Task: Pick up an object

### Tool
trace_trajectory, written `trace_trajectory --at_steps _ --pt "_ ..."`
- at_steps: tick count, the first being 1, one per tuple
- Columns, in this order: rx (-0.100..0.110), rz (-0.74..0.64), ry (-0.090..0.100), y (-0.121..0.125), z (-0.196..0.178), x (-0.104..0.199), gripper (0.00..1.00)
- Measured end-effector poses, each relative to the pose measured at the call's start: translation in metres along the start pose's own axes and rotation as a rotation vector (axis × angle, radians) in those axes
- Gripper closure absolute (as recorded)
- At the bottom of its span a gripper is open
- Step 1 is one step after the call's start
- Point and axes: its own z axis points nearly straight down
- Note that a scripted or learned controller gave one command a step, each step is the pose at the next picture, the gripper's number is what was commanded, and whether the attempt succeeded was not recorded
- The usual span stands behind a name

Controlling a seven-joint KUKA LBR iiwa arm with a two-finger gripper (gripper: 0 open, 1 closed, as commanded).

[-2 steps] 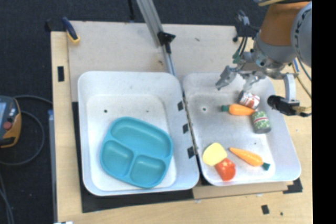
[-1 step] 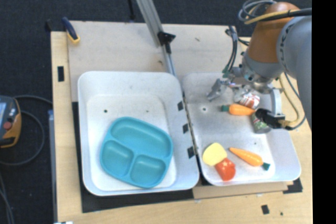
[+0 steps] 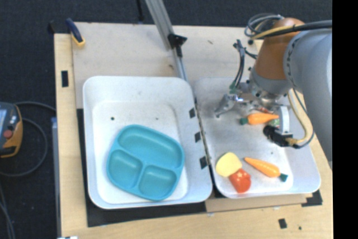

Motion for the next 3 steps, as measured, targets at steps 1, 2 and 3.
trace_trajectory --at_steps 1,2,3 --pt "-0.005 0.002 0.001 0.001 -0.014 -0.001 1.0" --pt "-0.007 -0.005 0.002 -0.003 -0.066 0.006 1.0" --pt "-0.007 -0.005 0.001 -0.006 -0.112 0.008 1.0"
